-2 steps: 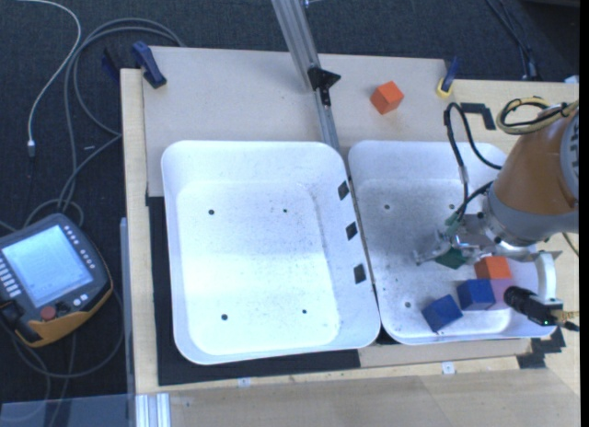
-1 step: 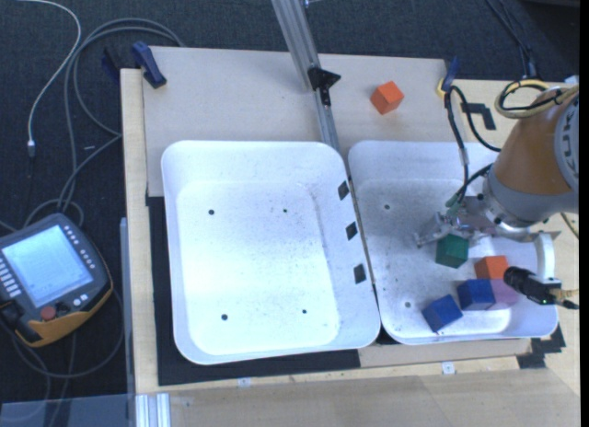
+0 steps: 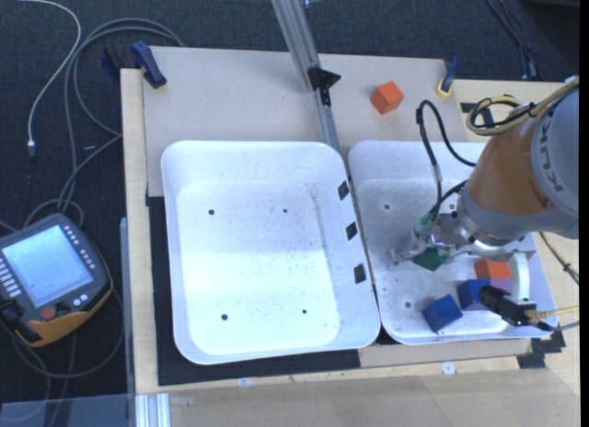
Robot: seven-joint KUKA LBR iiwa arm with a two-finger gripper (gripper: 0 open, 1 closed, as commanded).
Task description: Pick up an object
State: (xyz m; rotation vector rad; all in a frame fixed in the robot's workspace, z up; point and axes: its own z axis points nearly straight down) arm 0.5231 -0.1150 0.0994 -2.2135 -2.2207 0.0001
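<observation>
One green object (image 3: pixel 429 260) half hidden under the gripper (image 3: pixel 416 252).

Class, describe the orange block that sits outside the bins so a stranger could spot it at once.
Start at the bench bearing two white bins. Look past the far rim of the right bin, on the bare board near the far edge. The orange block sits there alone, whereas the blue blocks and another orange piece lie inside the right bin.

pincer (image 3: pixel 419 252) low in right bin (image 3: pixel 386 163) — at green object (image 3: pixel 428 260) | blue block (image 3: pixel 442 312) nearby
</observation>
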